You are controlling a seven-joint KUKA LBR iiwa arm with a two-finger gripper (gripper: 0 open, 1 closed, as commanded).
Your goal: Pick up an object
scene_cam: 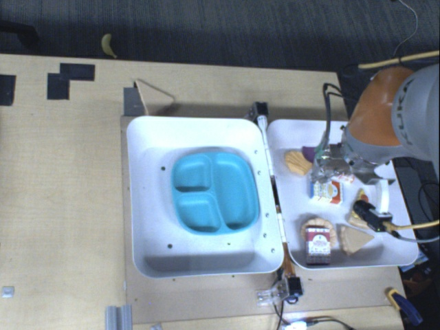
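My gripper (326, 176) hangs over the middle of the right bin (295, 139), directly above a small white packet with red and blue print (325, 192). It looks very close to the packet or touching it, and I cannot make out any hold. A tan ridged piece (297, 161) and a purple item (309, 152) lie just left of the gripper. Toward the bin's front lie a brown and red box (317, 242) and a tan wedge (355, 238).
The left bin (148, 205) holds a blue divided plate (214, 191). A white object (383, 195) lies by the right bin's right side, partly under the arm (385, 115). A ridge (271, 184) divides the two bins.
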